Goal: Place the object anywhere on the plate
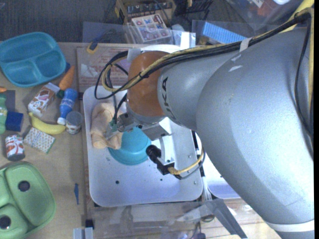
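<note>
Just left of the gripper (115, 126), touching its tip, a tan bread-like object (102, 126) lies in the white bin (144, 190), against a blue plate (130, 148) below the wrist. Whether the gripper grasps it is unclear.

The grey arm (239, 108) reaches in from the right, its orange-banded wrist (147, 86) angled downward.
</note>
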You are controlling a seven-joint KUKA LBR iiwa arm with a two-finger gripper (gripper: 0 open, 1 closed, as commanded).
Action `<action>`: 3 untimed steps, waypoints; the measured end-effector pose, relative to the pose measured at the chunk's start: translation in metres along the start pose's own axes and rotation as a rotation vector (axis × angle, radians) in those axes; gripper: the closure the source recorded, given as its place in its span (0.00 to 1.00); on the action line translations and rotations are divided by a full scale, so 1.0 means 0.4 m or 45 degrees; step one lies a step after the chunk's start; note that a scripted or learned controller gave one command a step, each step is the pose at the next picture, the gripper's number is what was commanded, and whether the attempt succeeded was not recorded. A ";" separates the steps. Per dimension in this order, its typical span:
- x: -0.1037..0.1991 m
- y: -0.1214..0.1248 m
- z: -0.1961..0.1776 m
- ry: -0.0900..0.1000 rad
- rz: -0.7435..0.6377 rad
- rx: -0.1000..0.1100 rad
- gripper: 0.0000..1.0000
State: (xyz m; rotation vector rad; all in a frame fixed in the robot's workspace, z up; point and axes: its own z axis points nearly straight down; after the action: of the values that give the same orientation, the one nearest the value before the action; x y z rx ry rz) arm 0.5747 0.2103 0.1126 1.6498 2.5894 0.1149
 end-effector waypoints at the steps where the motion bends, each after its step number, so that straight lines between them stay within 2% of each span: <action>1: 0.013 -0.013 -0.011 -0.005 0.065 -0.013 0.00; 3: 0.021 -0.018 -0.011 -0.002 0.066 -0.012 0.00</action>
State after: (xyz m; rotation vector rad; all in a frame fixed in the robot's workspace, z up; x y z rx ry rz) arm 0.5641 0.2145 0.1161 1.7134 2.5412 0.1285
